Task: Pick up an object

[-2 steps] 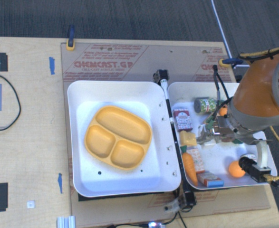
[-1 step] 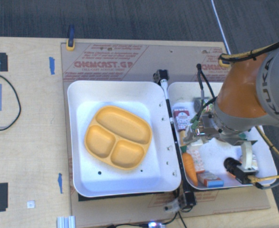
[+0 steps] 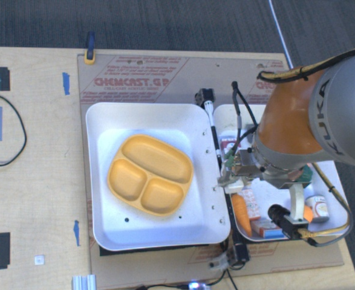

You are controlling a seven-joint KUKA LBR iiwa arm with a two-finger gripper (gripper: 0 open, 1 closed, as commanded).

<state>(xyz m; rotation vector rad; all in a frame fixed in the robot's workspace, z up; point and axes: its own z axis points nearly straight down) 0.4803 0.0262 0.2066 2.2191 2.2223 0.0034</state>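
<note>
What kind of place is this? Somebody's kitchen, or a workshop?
Most likely a robot test bench in a lab. A grey and orange arm reaches over two white bins on a plywood bench with loose cables; the yellow divided plate looks like a toy prop.

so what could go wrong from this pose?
1. The right bin is crowded: carrot, small red box and jar sit close together, so a grasp may pinch two things or slip off.
2. The arm hides much of that bin from the camera.
3. Cables near the wrist could snag.
</note>
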